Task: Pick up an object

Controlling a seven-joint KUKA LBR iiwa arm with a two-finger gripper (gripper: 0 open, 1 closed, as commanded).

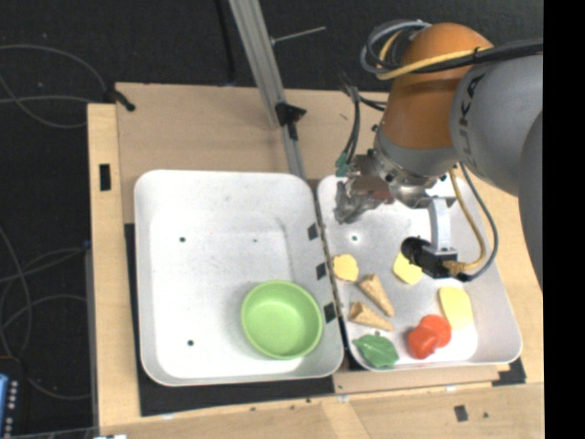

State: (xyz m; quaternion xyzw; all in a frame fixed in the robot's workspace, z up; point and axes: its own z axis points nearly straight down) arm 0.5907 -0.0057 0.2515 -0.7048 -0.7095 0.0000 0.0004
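Observation:
My gripper (pixel 347 207) hangs over the far left part of the right bin (pixel 498 323), above bare floor and nothing shows between its fingers. In front of it lie a small yellow round piece (pixel 345 267), two tan cone-shaped pieces (pixel 375 291) (pixel 369 316), a green piece (pixel 376 349), a red piece (pixel 428 335), a yellow oblong piece (pixel 455 305) and another yellow piece (pixel 407 270). A green bowl (pixel 281 319) sits in the left bin (pixel 183 208), near its front right corner.
A metal pole (pixel 260 62) slants up from the back between the bins. The wooden bench (pixel 210 126) surrounds both bins. The arm's orange and grey body (pixel 439 90) looms over the right bin's far side.

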